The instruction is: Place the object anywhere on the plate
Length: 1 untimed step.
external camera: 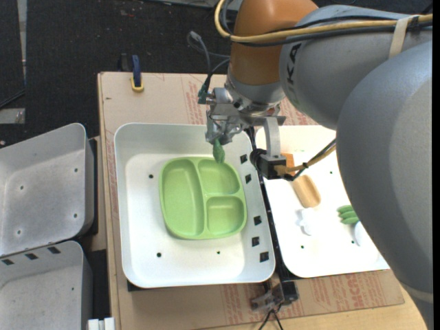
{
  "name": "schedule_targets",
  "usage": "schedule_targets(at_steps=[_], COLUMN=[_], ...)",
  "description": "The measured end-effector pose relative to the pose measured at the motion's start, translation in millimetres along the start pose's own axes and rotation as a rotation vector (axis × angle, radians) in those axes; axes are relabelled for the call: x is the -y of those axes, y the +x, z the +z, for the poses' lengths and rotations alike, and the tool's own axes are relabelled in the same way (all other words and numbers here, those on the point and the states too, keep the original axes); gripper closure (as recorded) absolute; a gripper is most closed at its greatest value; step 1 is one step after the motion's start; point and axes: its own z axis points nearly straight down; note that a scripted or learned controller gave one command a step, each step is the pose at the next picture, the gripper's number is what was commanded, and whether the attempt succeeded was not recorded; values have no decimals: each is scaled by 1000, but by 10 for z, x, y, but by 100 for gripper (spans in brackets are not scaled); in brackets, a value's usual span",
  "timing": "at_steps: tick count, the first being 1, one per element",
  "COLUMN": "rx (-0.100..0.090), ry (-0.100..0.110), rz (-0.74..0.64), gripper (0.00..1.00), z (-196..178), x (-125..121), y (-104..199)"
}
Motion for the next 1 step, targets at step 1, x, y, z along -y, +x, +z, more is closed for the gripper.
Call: schedule_targets(at_steps=[1], rx=[2], ry=[0], rz=[5], gripper=[0], z=[1], x=[-3], y=[-35])
